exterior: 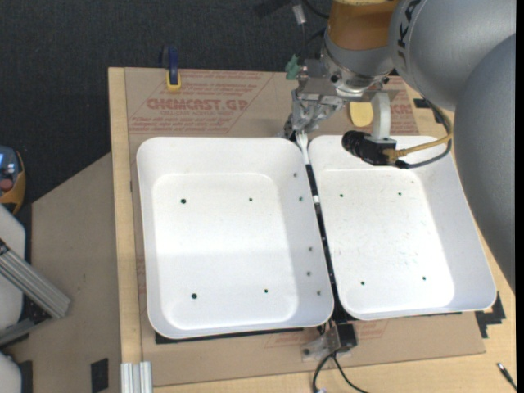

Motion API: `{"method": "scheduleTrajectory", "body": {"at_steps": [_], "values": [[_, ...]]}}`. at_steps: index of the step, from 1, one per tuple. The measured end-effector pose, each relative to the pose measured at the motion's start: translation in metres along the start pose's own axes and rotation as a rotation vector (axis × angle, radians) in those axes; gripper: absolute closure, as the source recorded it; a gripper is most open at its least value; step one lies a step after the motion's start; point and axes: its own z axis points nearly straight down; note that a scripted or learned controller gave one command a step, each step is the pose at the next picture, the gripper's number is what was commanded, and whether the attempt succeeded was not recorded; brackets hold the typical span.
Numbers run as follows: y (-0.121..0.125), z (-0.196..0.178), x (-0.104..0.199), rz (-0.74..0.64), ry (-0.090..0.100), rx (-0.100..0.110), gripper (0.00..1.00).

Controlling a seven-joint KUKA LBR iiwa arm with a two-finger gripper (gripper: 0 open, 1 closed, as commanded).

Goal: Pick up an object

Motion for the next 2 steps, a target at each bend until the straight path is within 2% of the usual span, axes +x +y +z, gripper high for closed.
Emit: {"method": "scheduleTrajectory", "body": {"at_steps": [1,2], "values": [[-0.020,-0.061,-0.022,0.011,-0.005,-0.016,1.00],[-0.018,-0.094,-0.092,0.017,-0.009,-0.015,1.00]]}}
